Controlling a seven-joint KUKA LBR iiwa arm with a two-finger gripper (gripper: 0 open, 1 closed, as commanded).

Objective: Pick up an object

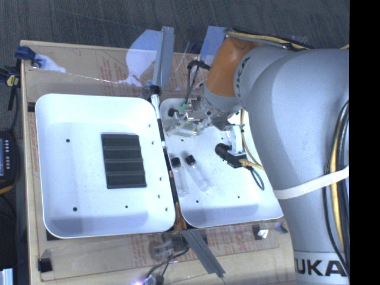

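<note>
Two clear vials with black caps lie flat in the right bin (pixel 237 202), just below the gripper (pixel 187 115) as I see it and apart from it. First vial (pixel 177 171): cap at the end toward the gripper, clear body running away from it, long axis nearly straight down the view with a slight lean right. Second vial (pixel 196 170): just beside the first and farther from the divide, cap likewise toward the gripper, long axis slanted more to the lower right. Both bodies are transparent and faint against the white floor; I can read no label on either. One dark ribbed block (pixel 123 160): rectangular, four bands across it, long axis up and down the view, in the left bin (pixel 65 123), well apart from the gripper, to its lower left. The gripper hangs over the right bin's far corner by the divide; I cannot tell how far open it is or whether it holds anything. Writing: white letters "UKA" low on the arm (pixel 297 123).
</note>
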